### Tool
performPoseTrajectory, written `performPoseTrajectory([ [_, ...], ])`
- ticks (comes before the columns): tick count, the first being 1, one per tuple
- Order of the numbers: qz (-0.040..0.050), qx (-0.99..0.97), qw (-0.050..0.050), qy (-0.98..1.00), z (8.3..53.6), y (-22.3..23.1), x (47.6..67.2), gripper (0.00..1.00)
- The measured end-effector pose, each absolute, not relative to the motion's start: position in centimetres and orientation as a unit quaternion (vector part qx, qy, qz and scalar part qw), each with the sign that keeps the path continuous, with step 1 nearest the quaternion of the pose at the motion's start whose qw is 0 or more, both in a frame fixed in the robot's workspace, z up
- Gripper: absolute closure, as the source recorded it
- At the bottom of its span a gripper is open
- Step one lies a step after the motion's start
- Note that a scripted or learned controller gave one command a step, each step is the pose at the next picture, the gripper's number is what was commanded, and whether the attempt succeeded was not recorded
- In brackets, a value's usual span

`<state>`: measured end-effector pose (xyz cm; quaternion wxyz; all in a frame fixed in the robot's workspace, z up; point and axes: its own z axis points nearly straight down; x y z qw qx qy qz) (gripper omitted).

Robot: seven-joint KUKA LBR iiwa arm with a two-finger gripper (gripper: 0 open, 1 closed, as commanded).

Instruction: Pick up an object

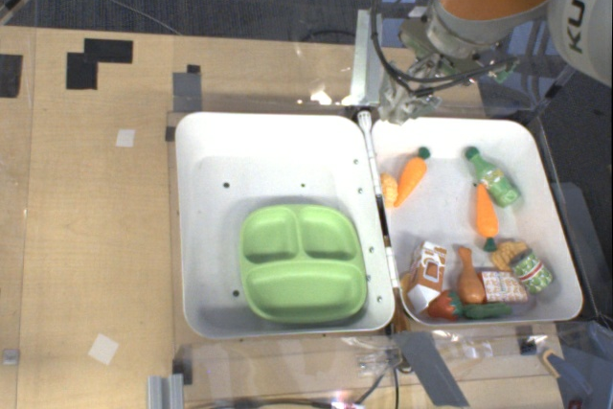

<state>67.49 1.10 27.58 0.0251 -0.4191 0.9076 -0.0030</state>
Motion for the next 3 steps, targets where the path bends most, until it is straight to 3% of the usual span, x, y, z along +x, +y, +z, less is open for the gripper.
performPoseTrajectory([
  [3, -0.0049, -0.416, 0.044, 0.908, 31.8, 1.5, 68.1, 1.00],
])
